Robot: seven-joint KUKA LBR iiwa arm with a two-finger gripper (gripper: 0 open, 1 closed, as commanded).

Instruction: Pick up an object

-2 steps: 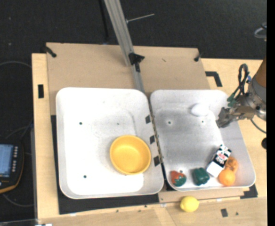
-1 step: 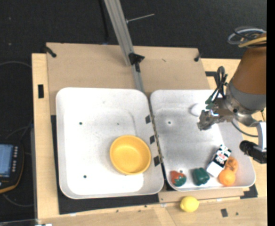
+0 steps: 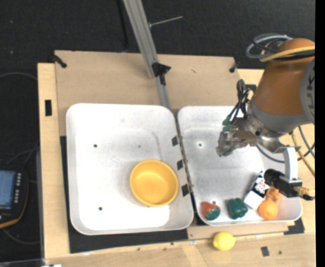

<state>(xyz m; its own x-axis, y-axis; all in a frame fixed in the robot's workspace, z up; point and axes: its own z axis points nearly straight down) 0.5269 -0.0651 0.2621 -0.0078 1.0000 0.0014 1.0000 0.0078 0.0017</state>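
- Seen from above at a slant: two shallow white bins sit side by side on a bench. The arm reaches in from the right of the view.
- The gripper point(image 3: 227, 144) hangs over the bare upper middle of the right bin point(image 3: 207, 121). It looks dark and small here, so I cannot tell if it is open or closed. Nothing is visibly held.
- The likely targets lie along the right bin's near edge, toward the viewer from the gripper: a red object point(image 3: 210, 209), a green object point(image 3: 237, 207), and an orange object point(image 3: 268, 209) in the corner.
- None has a clear long axis; all look rounded.
- A black-and-white item point(image 3: 258, 186) sits just beside the orange object, crowding it.
- A yellow bowl point(image 3: 154, 182) rests in the left bin point(image 3: 95, 132), and a yellow ball point(image 3: 223, 241) lies on the bench outside the bins.
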